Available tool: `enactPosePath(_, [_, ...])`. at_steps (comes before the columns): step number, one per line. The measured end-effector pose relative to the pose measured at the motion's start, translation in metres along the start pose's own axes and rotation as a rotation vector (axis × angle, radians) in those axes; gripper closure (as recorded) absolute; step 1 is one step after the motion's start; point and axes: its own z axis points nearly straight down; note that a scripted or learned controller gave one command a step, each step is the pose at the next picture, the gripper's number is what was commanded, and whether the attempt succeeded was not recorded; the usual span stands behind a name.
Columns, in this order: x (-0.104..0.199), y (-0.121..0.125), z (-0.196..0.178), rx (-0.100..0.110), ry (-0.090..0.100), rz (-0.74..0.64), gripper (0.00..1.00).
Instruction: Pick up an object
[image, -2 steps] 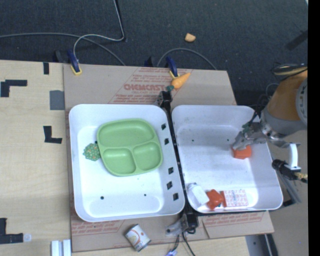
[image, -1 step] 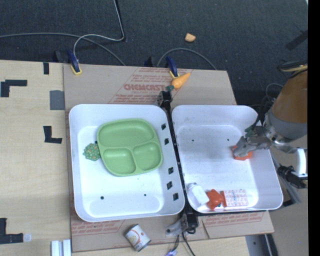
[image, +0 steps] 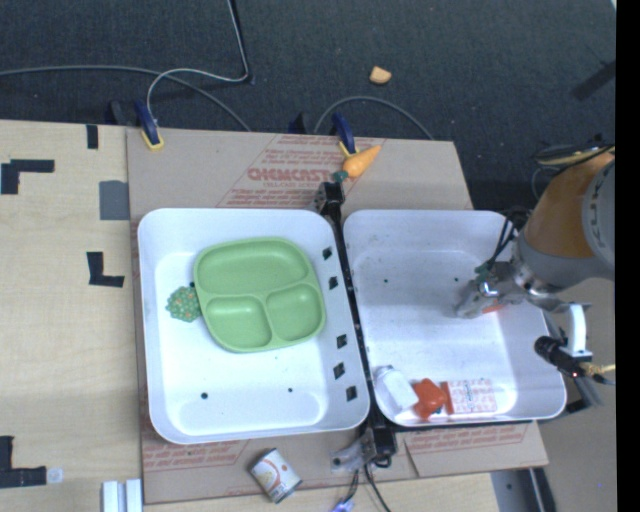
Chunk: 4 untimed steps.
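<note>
In the right-hand shallow white bin (image: 400, 250), the grey two-finger gripper (image: 472, 303) hangs low over bare floor near the right wall; nothing sits between its tips, though how wide they stand I cannot tell. A small red plastic toy (image: 430, 398) lies at that bin's near edge beside a clear wrapped packet (image: 393, 384). The left white bin (image: 160, 380) holds a green three-compartment plastic plate (image: 260, 293)
</note>
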Motion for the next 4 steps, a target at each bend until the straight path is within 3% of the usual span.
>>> enactPosePath(1, [0.001, -0.064, -0.074, 0.004, 0.002, 0.002, 1.0])
enactPosePath(2, [0.001, -0.064, -0.073, 0.005, 0.002, 0.001, 0.0])
enactPosePath(3, [-0.009, -0.026, 0.009, 0.001, 0.0, 0.0, 0.0])
enactPosePath(4, [-0.008, 0.04, 0.009, -0.003, -0.001, -0.001, 0.0])
